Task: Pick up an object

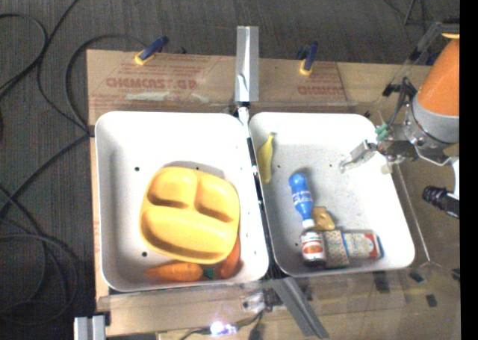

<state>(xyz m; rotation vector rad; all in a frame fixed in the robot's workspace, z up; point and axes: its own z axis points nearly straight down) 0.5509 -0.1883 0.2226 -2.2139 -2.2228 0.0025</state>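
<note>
The right bin [388,204] holds a blue bottle [300,195] lying near its middle. A thin yellow banana-like piece [265,156] rests against its left wall. At the front lie a small tan lump [323,218], a dark jar [311,247] and a labelled packet [353,245]. My gripper [367,161] hangs over the right bin's far right part, above bare floor, up and to the right of the blue bottle. It is open with nothing between its fingers.
The left bin [112,181] carries a big yellow moulded container [193,211], with an orange carrot [175,272] and another orange piece [232,260] tucked at its front edge. A metal post [247,62] stands behind the divide between the bins. Two clamps [151,50] grip the cardboard behind.
</note>
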